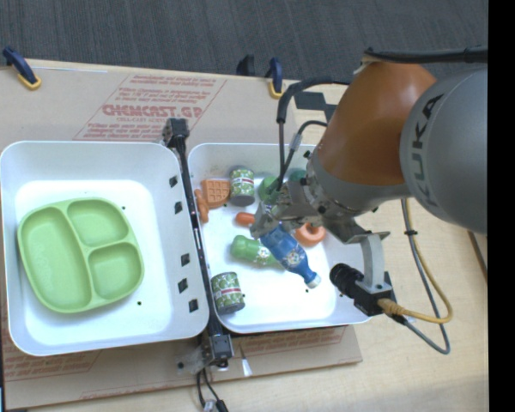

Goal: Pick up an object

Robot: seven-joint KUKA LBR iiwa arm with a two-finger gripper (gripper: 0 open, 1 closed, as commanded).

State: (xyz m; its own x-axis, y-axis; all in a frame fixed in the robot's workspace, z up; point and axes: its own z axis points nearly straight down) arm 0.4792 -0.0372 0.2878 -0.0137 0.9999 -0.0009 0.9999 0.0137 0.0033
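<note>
My gripper [270, 220] hangs low over the middle of the right bin [266, 316], under the grey and orange arm [369, 136]. A blue bottle [292, 256] lies slanted just below it, its upper end right at the gripper; whether it is held cannot be made out. A green bottle [247, 249] lies against the blue one's left side. Close to the gripper's left is a small orange piece [245, 219]. An orange ring [312, 233] peeks out under the arm.
The right bin also holds a small can [227, 290] at the front left, another can [242, 184] at the back, and an orange waffle-like piece [213, 193]. The left bin [34, 166] bears a green divided plate [81, 251]. A black cable connector [352, 283] overhangs the bin's right rim.
</note>
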